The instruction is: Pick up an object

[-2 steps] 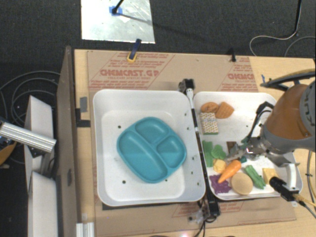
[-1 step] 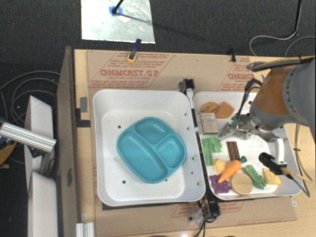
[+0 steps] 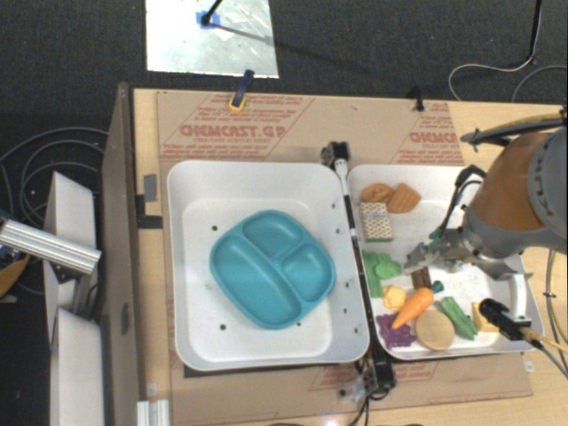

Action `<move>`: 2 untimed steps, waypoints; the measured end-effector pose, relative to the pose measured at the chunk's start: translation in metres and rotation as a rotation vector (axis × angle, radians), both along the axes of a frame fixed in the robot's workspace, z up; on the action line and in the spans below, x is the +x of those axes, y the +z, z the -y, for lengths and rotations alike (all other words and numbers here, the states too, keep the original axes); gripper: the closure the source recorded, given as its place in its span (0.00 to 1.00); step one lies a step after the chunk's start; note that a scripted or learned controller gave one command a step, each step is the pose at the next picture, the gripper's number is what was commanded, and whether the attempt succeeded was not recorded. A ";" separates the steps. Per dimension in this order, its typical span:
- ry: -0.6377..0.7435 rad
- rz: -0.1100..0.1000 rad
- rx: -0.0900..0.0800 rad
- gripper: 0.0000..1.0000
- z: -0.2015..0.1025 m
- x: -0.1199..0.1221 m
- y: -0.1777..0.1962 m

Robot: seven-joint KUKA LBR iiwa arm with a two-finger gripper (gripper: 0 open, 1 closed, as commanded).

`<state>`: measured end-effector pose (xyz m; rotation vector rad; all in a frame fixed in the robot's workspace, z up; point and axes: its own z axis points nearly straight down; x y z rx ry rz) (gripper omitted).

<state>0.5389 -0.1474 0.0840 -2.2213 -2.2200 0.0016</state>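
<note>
Two bins (image 3: 191, 264), one teal tray (image 3: 272, 266)

Dark grey carpeted floor (image 3: 53, 51) all around. Brown cardboard-covered bench top (image 3: 266, 122) printed with red lettering. Shiny silver metal sheet (image 3: 211, 25) lying flat on the floor beyond the bench. Black cables (image 3: 35, 171) looped at left, another thin black cable (image 3: 497, 65) curling at upper right. White boxy frame (image 3: 71, 309) standing left of the bench.

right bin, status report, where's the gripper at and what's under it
Gripper low over right white bin, nothing seen held. Orange toy carrot just below it. Green toy pieces crowd alongside.
</note>
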 end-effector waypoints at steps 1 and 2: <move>0.003 0.005 0.000 1.00 -0.001 0.003 0.011; 0.013 0.012 0.001 1.00 -0.075 0.020 0.106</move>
